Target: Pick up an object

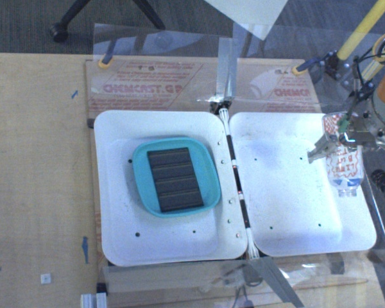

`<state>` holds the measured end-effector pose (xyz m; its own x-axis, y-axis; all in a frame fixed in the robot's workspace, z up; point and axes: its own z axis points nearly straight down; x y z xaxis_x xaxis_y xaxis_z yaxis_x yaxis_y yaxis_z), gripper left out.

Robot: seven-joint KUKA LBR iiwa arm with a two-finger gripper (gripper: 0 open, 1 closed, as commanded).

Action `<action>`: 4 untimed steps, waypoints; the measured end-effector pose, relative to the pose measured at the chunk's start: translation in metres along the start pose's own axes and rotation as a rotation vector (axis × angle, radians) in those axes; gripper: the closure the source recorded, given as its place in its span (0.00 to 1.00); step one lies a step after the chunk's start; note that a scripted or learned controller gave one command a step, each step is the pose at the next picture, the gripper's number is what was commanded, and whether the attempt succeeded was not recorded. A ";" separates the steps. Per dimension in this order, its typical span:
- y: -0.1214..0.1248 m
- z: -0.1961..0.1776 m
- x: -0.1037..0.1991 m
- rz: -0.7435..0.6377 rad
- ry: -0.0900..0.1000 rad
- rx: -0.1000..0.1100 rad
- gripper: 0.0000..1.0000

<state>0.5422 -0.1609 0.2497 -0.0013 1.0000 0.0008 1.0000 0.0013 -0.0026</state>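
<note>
A clear plastic bottle (344,164) with a red and white label and a blue cap at its lower end hangs over the right side of the right bin (289,223). My gripper (337,141) reaches in from the right edge and is shut on the bottle's upper part, with one grey finger (319,150) showing on its left. A teal dish (175,176) holding a dark grey ridged block (174,179) rests in the middle of the left bin (115,236).
The divider between the bins (234,178) runs down the middle. Cables and a yellow pole (366,21) crowd the upper right, by the arm. A cardboard sheet (147,85) lies behind the bins. The bench top (32,172) spreads to the left.
</note>
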 end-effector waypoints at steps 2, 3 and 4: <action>0.001 -0.017 -0.041 -0.062 -0.003 -0.004 0.00; -0.012 0.159 -0.024 -0.141 -0.002 -0.004 0.00; -0.012 0.150 -0.025 -0.138 -0.003 -0.005 1.00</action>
<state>0.5300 -0.1863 0.0998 -0.1393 0.9902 -0.0025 0.9902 0.1393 0.0027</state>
